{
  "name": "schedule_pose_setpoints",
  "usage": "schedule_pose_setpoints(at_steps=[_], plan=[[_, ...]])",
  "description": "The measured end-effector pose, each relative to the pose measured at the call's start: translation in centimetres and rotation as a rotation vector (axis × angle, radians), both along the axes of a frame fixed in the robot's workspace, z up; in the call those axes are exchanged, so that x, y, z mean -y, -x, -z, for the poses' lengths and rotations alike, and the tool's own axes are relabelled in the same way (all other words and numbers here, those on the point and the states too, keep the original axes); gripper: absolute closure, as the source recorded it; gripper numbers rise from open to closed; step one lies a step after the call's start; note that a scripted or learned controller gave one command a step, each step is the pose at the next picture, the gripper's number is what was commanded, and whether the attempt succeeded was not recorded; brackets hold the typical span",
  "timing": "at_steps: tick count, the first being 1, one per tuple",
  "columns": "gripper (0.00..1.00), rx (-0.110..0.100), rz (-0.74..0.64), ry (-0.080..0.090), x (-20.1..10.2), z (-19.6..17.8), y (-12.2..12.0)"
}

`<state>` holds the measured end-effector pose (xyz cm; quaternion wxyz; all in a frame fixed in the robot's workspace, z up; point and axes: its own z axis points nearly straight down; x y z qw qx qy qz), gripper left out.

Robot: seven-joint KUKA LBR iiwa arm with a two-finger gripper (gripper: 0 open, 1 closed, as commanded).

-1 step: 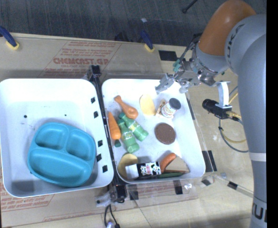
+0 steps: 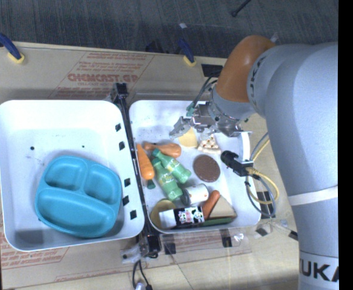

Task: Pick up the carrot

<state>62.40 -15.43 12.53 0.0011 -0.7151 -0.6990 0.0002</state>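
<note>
Reaching in from the right, I am hanging my gripper (image 2: pixel 191 124) over the back part of the right bin (image 2: pixel 164 109), my grey arm (image 2: pixel 297 132) and its orange band (image 2: pixel 239 68) crowding that side of the bench (image 2: pixel 98 71). Whether my gripper is released or clenched, I cannot tell from this angle; nothing is showing between its tips. The carrot (image 2: pixel 145 162) is lying along the right bin's left wall, its narrow end pointing toward the back, well apart from my gripper. Just beside it on the right, green bottles (image 2: pixel 169 173) are lying in a slanted row, and an orange sausage-shaped piece (image 2: pixel 164 148) is resting across their upper end. A pale yellow wedge (image 2: pixel 189 139) and a small waffle-patterned piece (image 2: pixel 209 142) are sitting just below my gripper. A round brown disc (image 2: pixel 207 168) is lying near the bin's middle. Toward the front wall, a red-tipped piece (image 2: pixel 210 203), a white cylinder (image 2: pixel 195 194) and a black-and-white carton (image 2: pixel 189 215) are crowding together. In the left bin (image 2: pixel 19 125), a blue divided plate (image 2: pixel 78 195) is sitting toward the front.
</note>
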Motion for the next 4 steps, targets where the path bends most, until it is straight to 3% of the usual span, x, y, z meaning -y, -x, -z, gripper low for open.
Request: schedule_pose_setpoints(at_steps=[1, 2, 3, 4], plan=[[0.00, -0.006, 0.027, 0.002, -4.1, 3.4, 0.2], [0.00, -0.008, 0.095, 0.002, -6.3, 3.4, 2.8], [0.00, -0.003, 0.183, 0.002, -6.4, 3.3, 10.0], [0.00, -0.006, 0.359, 0.000, -5.4, 3.3, 11.2]])
